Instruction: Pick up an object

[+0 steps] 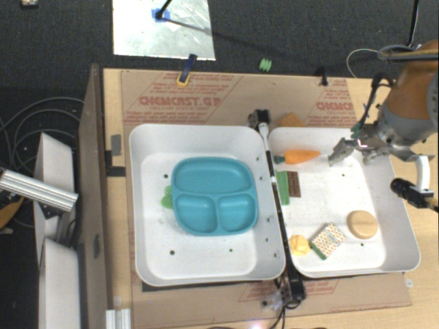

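Note:
My gripper (357, 153) hangs over the far right part of the right bin (394, 252), open, with nothing between its fingers. An orange carrot (302, 156) lies just left of it, near the bin's far left corner. Below the carrot lie a brown chocolate bar (293, 184) and a green strip (282, 188) against the left wall. Toward the front sit a round tan bun (361, 224), a patterned little box (328, 240) and a yellow piece (298, 244).
The left bin (154, 252) holds a blue divided plate (214, 195) with a green leafy bit (167, 197) peeking out at its left edge. Both bins rest on a cardboard sheet (206, 98). Cables and a metal bar lie off the bench to the left.

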Available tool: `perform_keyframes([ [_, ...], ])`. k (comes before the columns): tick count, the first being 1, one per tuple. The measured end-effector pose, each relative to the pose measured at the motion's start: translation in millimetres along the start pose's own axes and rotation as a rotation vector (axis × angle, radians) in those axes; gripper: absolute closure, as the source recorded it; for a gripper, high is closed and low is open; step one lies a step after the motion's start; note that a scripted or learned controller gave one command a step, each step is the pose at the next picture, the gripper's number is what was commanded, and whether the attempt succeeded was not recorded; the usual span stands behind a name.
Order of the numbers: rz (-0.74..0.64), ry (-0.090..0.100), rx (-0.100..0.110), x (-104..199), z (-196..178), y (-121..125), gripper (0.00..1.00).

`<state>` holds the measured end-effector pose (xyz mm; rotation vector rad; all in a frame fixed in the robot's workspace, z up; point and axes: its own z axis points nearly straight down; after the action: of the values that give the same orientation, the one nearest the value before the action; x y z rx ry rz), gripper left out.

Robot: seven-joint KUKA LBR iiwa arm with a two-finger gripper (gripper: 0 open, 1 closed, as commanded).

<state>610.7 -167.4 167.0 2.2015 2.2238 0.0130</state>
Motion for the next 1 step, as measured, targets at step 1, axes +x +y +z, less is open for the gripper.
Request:
perform_keyframes([
  [1,0.014,0.003,0.018,-40.5,85.7,-53.5,0.0],
])
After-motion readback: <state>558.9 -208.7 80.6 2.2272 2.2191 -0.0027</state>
